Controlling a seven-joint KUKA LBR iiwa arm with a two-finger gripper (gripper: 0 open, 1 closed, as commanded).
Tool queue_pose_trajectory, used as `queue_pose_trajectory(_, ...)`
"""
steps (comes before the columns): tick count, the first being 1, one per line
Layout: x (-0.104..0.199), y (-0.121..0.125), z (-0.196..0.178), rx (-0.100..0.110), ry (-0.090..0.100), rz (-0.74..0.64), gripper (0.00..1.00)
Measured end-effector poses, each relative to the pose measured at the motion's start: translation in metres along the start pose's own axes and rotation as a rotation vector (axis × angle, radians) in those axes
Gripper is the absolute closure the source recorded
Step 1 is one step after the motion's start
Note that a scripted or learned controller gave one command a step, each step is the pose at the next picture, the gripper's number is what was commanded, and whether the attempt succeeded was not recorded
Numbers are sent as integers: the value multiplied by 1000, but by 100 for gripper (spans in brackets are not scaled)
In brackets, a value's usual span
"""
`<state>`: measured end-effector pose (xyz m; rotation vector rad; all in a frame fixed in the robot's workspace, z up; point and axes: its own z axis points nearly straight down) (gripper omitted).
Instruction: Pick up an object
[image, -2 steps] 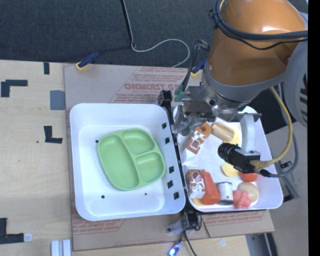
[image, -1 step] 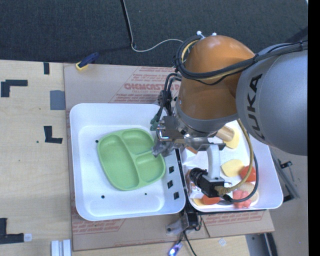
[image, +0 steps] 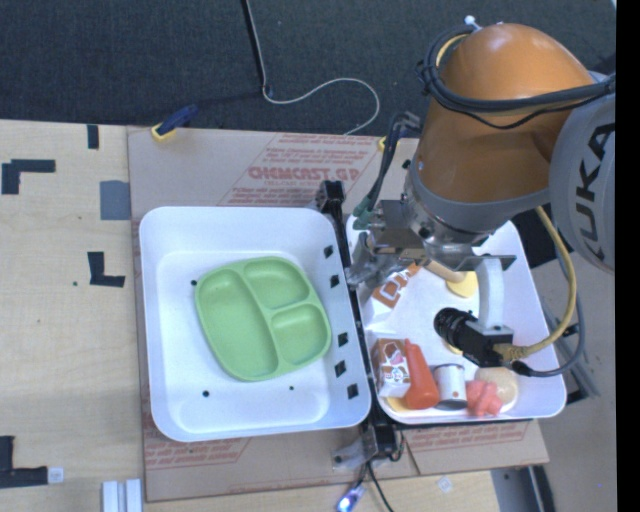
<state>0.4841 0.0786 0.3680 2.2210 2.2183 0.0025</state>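
Reaches in from the right, the grey arm (image: 590, 190) bent over the right bin (image: 535, 400), its orange band (image: 505, 75) bulking large above the wrist. Points steeply down, with the gripper (image: 385, 262) low over the bin's upper left corner, close to the divider between the two bins. Cannot tell how the gripper is set, since the wrist body hides it from above.

Just below the gripper, a small orange-and-white carton (image: 393, 290). Farther down the bin, a red-and-brown packet (image: 398, 365) beside an orange-red block (image: 420, 385), then a pink piece (image: 485, 398) at the lower right. A yellow item (image: 462, 284) near the arm's black fitting (image: 470, 335).

In the left bin (image: 165, 300), a green divided plate (image: 262, 318), lying flat, well apart from the gripper.
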Motion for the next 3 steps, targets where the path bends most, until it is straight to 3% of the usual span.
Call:
queue_pose_trajectory(1,24,-1,-20,4,1,-4,100)
queue_pose_trajectory(2,24,-1,-29,6,0,-5,100)
queue_pose_trajectory(3,36,0,-77,0,2,-4,100)
